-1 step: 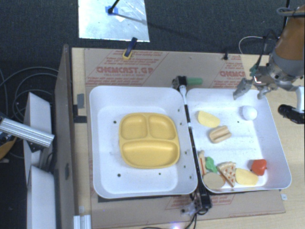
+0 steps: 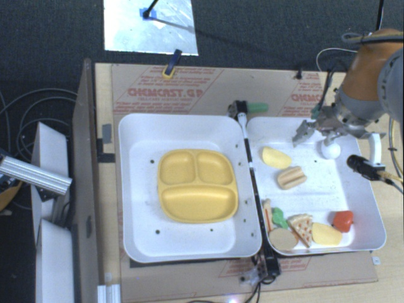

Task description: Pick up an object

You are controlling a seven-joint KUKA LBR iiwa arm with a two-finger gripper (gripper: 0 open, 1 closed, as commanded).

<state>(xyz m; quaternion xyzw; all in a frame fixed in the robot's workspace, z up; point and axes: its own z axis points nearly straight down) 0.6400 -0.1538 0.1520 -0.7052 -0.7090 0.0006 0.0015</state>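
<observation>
2 white bins sit side by side on the bench, and the left bin carries a yellow tray with 3 compartments. The arm leans in from the right over the right bin, its gripper hanging above the bin's far edge with fingers spread apart and nothing between them. Nearest below it lies a pale lemon-like piece, just beside a hot-dog bun, both loose on the bin floor. A white egg rests near the wrist. Along the near wall crowd a red piece, a yellow piece, a sandwich wedge and a carrot. The lemon piece looks the likeliest pick: probably light hard plastic, smooth and apt to slip, so pinch it across its narrow middle.
</observation>
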